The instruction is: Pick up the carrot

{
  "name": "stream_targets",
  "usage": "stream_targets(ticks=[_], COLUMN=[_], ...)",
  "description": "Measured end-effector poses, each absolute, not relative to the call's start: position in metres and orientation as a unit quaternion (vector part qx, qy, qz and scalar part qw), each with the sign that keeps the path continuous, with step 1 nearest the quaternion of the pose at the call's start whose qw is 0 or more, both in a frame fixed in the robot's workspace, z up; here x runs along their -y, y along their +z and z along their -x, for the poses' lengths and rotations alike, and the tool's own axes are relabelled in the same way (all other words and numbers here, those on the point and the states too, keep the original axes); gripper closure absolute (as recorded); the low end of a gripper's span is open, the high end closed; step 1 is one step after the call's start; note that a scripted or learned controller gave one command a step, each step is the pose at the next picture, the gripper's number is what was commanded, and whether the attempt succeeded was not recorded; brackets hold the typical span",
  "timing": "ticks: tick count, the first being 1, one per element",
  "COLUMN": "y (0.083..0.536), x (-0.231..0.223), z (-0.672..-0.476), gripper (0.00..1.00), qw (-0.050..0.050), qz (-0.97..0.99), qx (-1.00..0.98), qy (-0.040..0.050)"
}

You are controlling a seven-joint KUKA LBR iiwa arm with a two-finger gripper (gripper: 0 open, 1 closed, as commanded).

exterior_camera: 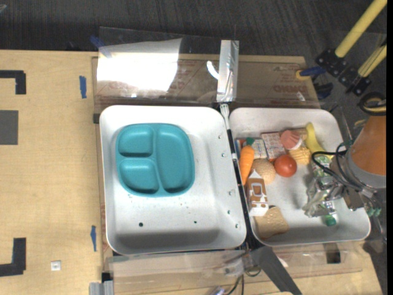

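The carrot [246,163] is orange and lies lengthwise along the left wall of the right bin [344,229], its tip pointing toward the front. My gripper [320,200] hangs low over the right side of that bin, well to the right of the carrot, with a tomato [285,165] and bare bin floor between them. Nothing is visible between its fingers. The arm's orange band [373,149] shows at the right edge.
Around the carrot lie a small packet [269,145], a pink piece [291,139], a banana [313,137], corn [301,156], a boxed snack [258,193] and a bread piece [271,221]. The left bin [212,211] holds a teal divided plate [155,158].
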State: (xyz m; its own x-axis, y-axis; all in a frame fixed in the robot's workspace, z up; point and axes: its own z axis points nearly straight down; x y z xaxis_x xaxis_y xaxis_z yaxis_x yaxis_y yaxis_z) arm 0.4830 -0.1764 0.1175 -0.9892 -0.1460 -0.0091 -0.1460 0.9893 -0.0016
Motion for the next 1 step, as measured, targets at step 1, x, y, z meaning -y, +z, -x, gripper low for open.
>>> stream_targets(ticks=[1], y=[0.1496], x=[0.2234], z=[-0.515], gripper=[1.0], qw=[0.004], qz=[-0.071], qx=[-0.997], qy=[-0.0011])
